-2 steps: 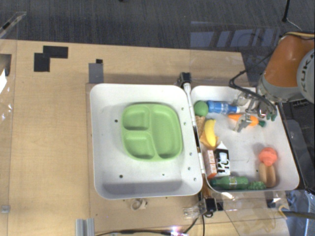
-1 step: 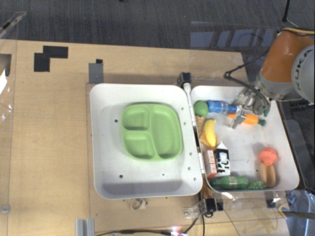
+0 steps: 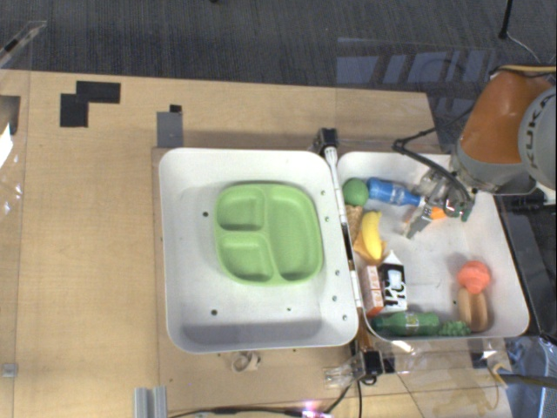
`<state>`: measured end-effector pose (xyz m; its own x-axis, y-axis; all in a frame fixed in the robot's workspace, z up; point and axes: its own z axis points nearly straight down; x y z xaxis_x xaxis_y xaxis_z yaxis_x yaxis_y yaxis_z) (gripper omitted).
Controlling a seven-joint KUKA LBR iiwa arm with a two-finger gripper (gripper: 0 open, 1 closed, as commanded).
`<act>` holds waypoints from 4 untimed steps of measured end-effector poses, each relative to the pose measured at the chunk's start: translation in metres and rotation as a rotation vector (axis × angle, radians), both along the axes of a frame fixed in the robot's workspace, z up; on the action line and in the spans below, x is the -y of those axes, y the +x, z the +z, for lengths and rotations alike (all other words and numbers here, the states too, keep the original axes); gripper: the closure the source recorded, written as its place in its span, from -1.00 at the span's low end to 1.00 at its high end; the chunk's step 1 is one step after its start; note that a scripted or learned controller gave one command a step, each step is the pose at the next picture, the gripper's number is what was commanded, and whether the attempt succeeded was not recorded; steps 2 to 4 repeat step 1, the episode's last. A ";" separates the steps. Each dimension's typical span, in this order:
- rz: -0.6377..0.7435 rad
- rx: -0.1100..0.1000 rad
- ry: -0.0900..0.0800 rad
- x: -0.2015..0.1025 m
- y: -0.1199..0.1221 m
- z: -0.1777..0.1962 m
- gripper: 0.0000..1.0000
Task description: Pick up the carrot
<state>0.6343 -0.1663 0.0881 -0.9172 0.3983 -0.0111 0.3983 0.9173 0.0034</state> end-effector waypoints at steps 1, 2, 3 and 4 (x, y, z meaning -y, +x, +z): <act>0.007 0.014 -0.003 -0.001 0.005 0.015 1.00; 0.007 0.014 -0.003 -0.001 0.005 0.015 1.00; 0.007 0.014 -0.003 -0.001 0.005 0.015 1.00; 0.007 0.014 -0.003 -0.001 0.005 0.015 1.00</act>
